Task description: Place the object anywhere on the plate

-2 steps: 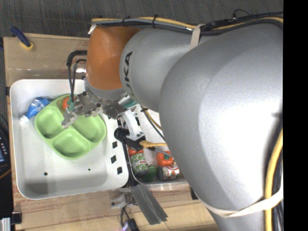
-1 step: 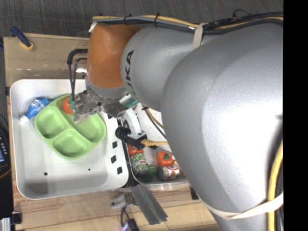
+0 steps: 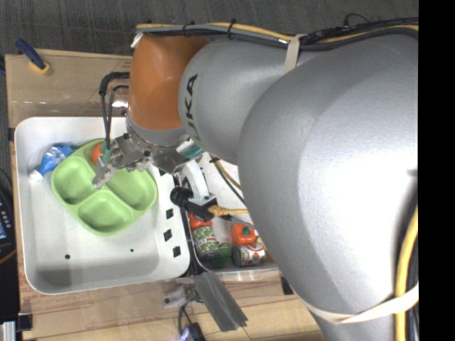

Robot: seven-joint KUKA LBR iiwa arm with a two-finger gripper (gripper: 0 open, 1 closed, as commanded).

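Plate (image 3: 106,194) lies in left bin (image 3: 43,261), blue object (image 3: 53,156) at its far-left; end effector (image 3: 106,165) above it, grip unreadable; cans (image 3: 220,244) right.

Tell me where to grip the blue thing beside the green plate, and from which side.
Probably from straight above, across the middle of the blue thing. It lies flat in the left bin with the green plate on its right, leaving little room for a sideways approach. Its exact shape is unclear.
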